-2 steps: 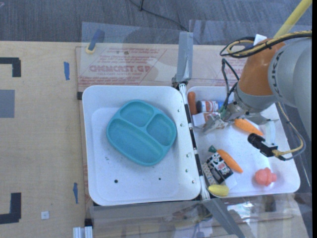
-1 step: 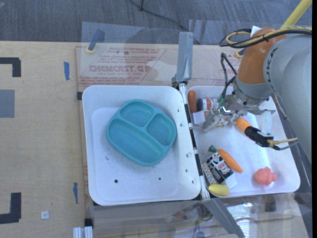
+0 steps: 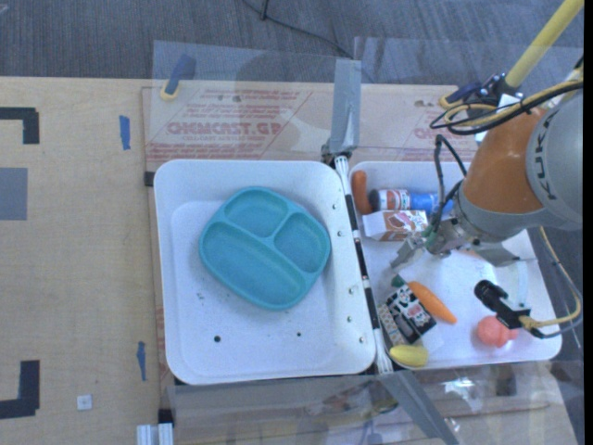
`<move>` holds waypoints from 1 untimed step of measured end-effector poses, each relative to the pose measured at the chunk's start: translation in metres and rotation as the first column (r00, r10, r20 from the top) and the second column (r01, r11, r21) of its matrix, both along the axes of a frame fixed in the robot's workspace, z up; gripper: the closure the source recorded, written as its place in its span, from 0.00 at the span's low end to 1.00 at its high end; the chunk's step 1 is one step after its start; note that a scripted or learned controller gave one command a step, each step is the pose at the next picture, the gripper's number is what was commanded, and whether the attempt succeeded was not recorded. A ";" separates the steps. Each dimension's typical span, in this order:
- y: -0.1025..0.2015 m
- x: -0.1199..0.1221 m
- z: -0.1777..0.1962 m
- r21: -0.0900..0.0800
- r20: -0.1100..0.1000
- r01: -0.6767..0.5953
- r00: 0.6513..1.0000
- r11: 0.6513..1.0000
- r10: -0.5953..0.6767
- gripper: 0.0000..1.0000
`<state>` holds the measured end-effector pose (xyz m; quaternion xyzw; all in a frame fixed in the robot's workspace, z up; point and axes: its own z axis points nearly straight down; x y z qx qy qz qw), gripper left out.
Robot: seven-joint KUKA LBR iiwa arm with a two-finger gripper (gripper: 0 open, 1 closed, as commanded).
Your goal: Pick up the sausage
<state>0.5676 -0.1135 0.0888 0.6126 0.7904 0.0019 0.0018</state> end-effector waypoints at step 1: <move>-0.003 0.002 0.012 -0.001 0.010 0.006 1.000 1.000 -0.006 1.00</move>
